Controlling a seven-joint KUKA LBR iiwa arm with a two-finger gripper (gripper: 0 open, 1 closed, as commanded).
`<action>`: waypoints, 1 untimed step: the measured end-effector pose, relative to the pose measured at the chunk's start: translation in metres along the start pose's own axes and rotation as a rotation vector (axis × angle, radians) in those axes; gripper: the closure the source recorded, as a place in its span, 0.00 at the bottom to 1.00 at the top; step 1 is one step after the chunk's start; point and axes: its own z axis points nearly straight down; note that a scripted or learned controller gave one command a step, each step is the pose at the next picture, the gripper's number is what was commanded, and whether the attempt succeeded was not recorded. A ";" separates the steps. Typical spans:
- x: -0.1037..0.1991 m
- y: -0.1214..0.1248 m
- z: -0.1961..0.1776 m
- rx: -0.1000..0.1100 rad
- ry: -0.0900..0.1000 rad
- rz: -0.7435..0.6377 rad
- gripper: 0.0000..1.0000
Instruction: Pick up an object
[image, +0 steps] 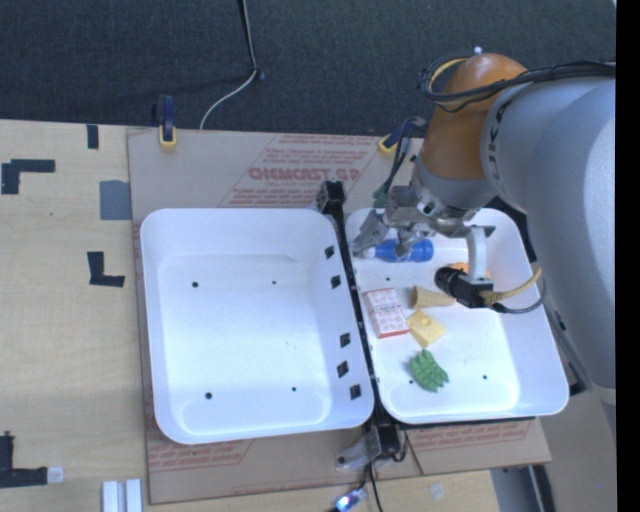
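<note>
A blue object (412, 250) is lying at the back of the right bin (520, 400), near the divider between the two bins, and the gripper (392, 236) is sitting right over it. The blue piece is showing just beside and partly under the metal fingertips, but whether it is actually between them cannot be told, and whether the pincer is open or closed cannot be told either.

Just in front of the blue object, a red-and-white card (386, 311) is lying flat close to the divider edge. Beside it, a yellow wedge (427, 328) is resting toward the bin's middle, with a tan piece (428, 297) just behind it. A green object (428, 371) is sitting nearer the front, well apart from the gripper. All of these are crowding the left half of the right bin; the floor toward its front right corner is showing bare white.

The arm (540, 150) is reaching in from the right, its orange band (470, 110) hanging above the bin's back edge, and a black fitting with a yellow cable (470, 287) is overhanging the bin's middle.

The left bin (240, 330) is lying alongside, its rim touching the right bin's. Both are resting on a cardboard sheet (290, 175).
</note>
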 end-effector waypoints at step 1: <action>0.039 -0.054 0.006 0.019 -0.001 0.008 1.00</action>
